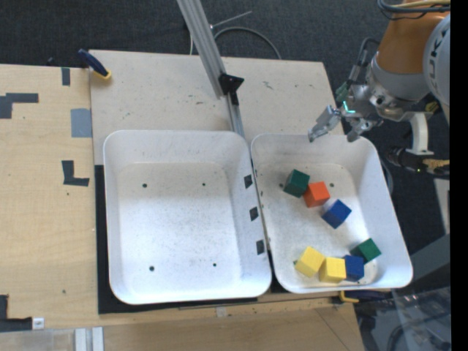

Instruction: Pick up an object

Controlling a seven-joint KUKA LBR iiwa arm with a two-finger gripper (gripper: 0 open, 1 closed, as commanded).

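Observation:
Several small cubes lie in the right bin point(384, 185). A dark green cube point(296, 183) touches an orange cube point(317, 194), with a blue cube point(336, 213) just below them. Along the front edge sit a yellow cube point(310, 261), a second yellow cube point(334, 270), a blue cube point(355, 267) and a green cube point(366, 250). My gripper point(338, 128) hangs over the bin's far rim, above and behind the cubes. Its fingers are spread open with nothing between them.
The left bin point(175, 210) stands beside the right one. A slanted metal pole point(205, 39) runs down to the gap between the bins. A blue and yellow clamp point(94, 63) lies at the bench's far left corner.

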